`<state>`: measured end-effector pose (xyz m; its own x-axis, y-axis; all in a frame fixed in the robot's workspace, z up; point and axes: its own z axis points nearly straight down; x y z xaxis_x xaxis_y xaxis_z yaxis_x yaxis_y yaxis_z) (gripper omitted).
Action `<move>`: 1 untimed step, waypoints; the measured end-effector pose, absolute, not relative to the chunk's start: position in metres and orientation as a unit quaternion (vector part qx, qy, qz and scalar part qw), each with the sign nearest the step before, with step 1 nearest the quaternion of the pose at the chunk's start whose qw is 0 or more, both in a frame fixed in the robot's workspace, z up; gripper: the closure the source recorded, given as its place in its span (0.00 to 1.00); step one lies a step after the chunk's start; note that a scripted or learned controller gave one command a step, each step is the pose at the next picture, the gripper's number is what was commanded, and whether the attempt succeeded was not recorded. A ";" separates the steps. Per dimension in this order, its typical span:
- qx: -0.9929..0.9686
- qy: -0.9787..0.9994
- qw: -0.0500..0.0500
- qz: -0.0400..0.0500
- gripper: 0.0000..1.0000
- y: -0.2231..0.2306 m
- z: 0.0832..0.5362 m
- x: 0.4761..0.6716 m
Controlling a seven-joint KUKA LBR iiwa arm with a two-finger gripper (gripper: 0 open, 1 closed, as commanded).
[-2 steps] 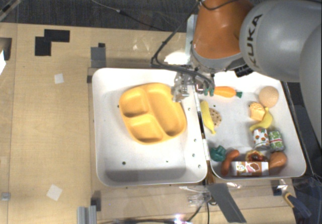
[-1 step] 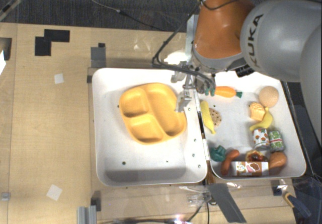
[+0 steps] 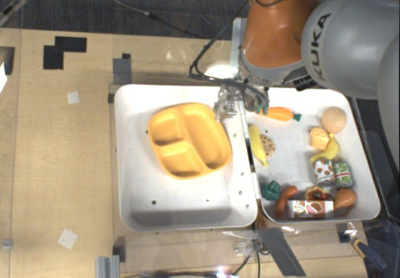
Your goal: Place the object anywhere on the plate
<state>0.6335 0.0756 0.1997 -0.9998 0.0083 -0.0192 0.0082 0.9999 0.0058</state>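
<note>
A yellow divided plate point(image 3: 187, 139) lies tilted in the left bin point(image 3: 134, 164). My gripper point(image 3: 240, 103) hangs over the divider between the two bins, just off the plate's upper right corner. The grey and orange wrist above covers most of it. I see no object held under it. Close by in the right bin lie a yellow banana point(image 3: 257, 145) along the divider, a speckled cookie point(image 3: 267, 143) beside it, and an orange carrot point(image 3: 279, 114) just right of the gripper.
The right bin point(image 3: 365, 164) also holds a tan ball point(image 3: 334, 119), a cheese wedge point(image 3: 319, 139), two small cans point(image 3: 333, 172), a teal toy point(image 3: 270, 191), sausages and a box point(image 3: 310, 208) along its front. The arm's bulk covers the back right.
</note>
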 end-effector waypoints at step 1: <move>-0.012 1.000 0.008 0.003 1.00 0.114 0.258 0.568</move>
